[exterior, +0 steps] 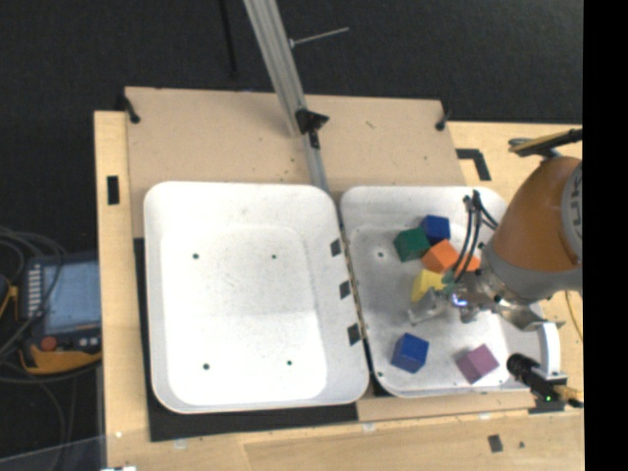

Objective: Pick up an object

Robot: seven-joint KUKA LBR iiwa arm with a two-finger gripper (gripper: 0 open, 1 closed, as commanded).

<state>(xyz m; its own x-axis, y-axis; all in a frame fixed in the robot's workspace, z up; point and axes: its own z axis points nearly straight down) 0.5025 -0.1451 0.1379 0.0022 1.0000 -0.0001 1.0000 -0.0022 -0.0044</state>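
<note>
Several small blocks lie in the right bin (378, 219). A green block (410, 244), a dark blue block (436, 229), an orange block (443, 256) and a yellow block (427, 283) cluster near the bin's middle. A blue cube (409, 352) and a purple cube (478, 362) sit near the front. My gripper (444, 305) reaches down from the right, just below the yellow block, low over the bin floor. The arm's wrist hides part of the orange block and the bin's right side.
The left bin (240, 292) stands beside the right one, with a divider edge between them. A slanted metal pole (285, 77) rises behind the bins. A teach pendant (59, 307) and cables lie off the bench at the left.
</note>
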